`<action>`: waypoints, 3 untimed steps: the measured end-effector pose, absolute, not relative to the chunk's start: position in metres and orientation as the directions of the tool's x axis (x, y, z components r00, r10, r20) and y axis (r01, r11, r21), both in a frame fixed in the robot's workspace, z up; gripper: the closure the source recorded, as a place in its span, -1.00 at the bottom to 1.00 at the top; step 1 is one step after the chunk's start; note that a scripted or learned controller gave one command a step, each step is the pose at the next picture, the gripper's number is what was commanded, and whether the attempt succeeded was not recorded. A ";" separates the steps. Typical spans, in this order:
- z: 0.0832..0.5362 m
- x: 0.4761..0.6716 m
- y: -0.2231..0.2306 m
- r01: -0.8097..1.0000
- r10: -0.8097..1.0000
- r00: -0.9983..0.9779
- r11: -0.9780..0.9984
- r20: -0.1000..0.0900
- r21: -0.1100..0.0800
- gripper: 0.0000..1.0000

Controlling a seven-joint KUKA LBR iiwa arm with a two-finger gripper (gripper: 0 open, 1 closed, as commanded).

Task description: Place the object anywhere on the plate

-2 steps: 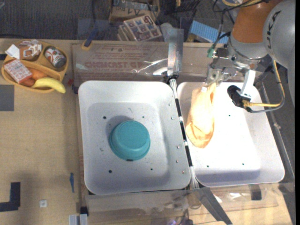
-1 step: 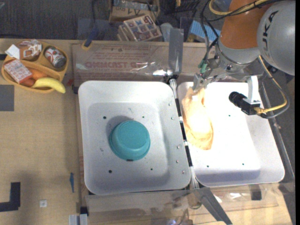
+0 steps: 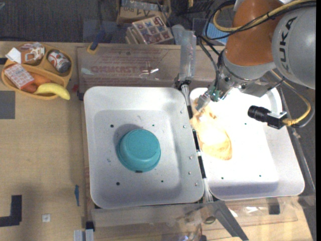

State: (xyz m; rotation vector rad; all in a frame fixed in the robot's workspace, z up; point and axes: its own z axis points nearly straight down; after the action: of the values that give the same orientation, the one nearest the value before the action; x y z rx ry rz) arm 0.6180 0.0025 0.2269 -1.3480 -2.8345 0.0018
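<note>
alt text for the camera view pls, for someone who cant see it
A grey and orange robot arm's pincer hovers at the back left of the right white bin, just above a pale yellow-orange plate washed out by glare. The left white bin holds an upturned teal plastic bowl.

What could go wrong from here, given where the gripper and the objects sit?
The gripper hangs at the right bin's left wall, so it may knock the divider. The pale orange object is washed out by glare, so a grasp may miss. The teal plate sits in the left bin, requiring a crossing carry.
</note>
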 end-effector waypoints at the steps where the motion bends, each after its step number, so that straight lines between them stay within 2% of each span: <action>1: 0.217 0.597 0.047 0.473 0.473 -0.881 0.881 0.003 -0.001 1.00; 2: 0.228 0.573 0.094 0.097 0.097 -0.995 0.995 0.001 0.001 1.00; 3: 0.234 0.551 0.131 0.004 0.004 -1.000 1.000 0.002 0.001 1.00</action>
State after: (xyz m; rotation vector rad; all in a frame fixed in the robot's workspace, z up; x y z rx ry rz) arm 0.5509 0.1309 0.2336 -0.0066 -3.1398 -0.0014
